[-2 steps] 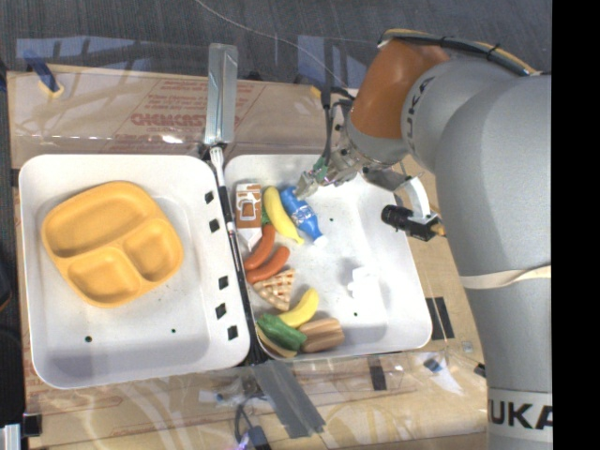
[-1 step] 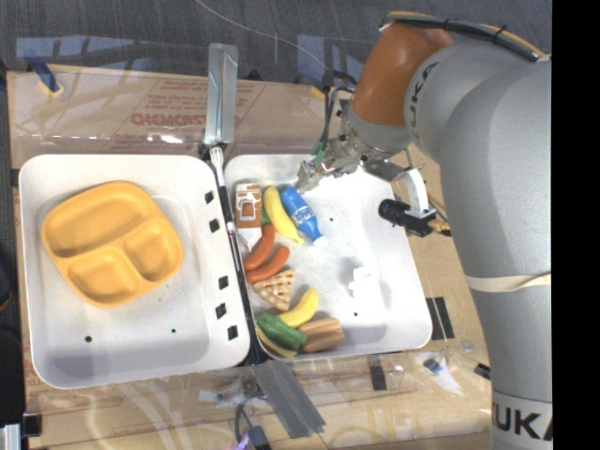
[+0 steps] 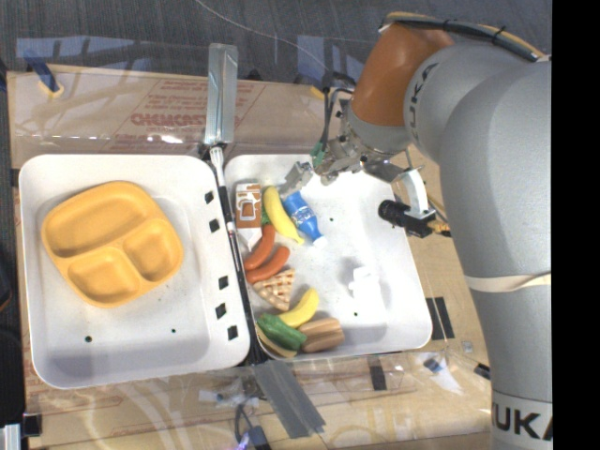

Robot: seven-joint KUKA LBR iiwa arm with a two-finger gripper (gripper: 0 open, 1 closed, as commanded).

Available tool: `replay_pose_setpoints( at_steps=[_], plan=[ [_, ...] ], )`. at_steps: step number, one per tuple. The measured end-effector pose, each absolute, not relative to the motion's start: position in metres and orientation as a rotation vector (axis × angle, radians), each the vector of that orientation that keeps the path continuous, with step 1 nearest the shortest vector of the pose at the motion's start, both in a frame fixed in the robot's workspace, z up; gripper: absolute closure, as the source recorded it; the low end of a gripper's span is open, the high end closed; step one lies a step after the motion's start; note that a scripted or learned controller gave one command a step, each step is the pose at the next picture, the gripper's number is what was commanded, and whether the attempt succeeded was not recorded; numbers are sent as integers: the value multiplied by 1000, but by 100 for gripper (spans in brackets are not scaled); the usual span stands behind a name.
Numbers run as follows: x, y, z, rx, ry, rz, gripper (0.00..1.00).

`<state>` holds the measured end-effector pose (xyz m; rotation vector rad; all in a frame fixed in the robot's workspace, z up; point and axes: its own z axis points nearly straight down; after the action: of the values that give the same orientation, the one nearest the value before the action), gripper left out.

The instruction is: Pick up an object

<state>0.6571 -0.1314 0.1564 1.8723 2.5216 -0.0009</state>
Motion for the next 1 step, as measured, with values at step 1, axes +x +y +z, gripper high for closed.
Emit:
replay_pose_setpoints(
  at_steps=[1],
  plan=[
    [637, -127, 90, 1807, 2575, -6, 0]
  ],
)
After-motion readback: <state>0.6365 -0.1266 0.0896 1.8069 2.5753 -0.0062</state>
